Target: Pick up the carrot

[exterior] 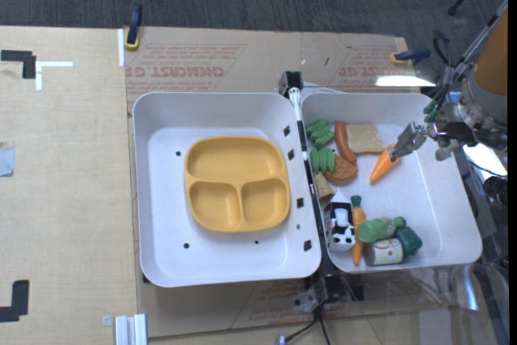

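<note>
The jaws [406, 140] reach in from the right bin's [452, 206] far right corner, tips at the carrot's [383, 165] leafy end. Pinching it or just touching, I cannot tell. Risk: that top is thin and soft, so a nip there could slip off or let it swing and drop. The carrot is orange, tapered, green-topped, tilted tip-down in the bin's far half, just beside the toast [365, 138] and sausage [345, 143].
</note>
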Robot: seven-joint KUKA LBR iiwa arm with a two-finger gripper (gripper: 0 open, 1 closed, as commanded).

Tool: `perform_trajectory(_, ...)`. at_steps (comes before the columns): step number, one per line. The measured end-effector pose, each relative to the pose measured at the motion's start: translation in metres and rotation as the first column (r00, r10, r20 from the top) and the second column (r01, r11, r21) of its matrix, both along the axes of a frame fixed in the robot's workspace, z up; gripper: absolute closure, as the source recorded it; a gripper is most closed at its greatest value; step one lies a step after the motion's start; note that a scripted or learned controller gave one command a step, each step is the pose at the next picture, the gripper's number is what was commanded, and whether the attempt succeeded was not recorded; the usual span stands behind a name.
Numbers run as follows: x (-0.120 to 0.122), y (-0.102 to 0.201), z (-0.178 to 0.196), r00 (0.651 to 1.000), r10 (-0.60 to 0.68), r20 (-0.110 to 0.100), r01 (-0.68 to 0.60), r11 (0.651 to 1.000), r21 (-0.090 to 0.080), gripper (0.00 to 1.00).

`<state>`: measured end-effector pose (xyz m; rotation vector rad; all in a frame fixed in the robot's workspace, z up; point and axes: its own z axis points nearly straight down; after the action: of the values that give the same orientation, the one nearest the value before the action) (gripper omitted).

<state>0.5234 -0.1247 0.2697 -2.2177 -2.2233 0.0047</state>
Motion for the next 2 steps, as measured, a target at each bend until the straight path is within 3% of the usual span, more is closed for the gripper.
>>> perform_trajectory(1, 0.038, -0.005, -0.106, 0.992, -0.125, -0.001, 0.125, 0.992, -0.001, 0.0)
perform_trajectory(2, 0.075, -0.039, -0.178, 0.985, -0.172, 0.001, 0.172, 0.985, 0.0, 0.0)
